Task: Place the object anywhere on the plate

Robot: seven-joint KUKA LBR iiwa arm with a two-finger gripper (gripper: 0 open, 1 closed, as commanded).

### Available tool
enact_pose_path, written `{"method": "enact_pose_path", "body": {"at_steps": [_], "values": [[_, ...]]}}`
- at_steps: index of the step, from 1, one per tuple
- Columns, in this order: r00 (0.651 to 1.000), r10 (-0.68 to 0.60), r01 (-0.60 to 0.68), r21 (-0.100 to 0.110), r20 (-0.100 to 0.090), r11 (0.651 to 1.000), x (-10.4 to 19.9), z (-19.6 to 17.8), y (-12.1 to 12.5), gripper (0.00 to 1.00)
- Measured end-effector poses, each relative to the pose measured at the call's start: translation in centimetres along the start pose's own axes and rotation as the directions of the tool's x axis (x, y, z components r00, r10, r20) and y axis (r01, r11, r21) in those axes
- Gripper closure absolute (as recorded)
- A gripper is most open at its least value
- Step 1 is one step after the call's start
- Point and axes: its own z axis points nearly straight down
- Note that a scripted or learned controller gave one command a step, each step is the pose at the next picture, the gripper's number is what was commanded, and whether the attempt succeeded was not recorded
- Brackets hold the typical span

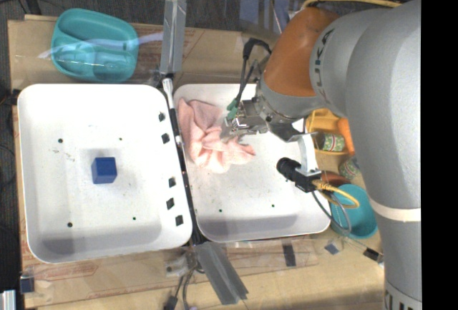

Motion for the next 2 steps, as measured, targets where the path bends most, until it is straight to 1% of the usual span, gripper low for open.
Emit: {"method": "enact_pose_path", "body": {"at_steps": [1,2], "values": [[0.999,0.046,-0.046,-0.004,0.001,0.999,12.2,-8.9,-3.3,1.0],[1.0,0.011,-0.011,-0.001,0.002,1.0,17.4,-3.1,-2.7,1.0]]}}
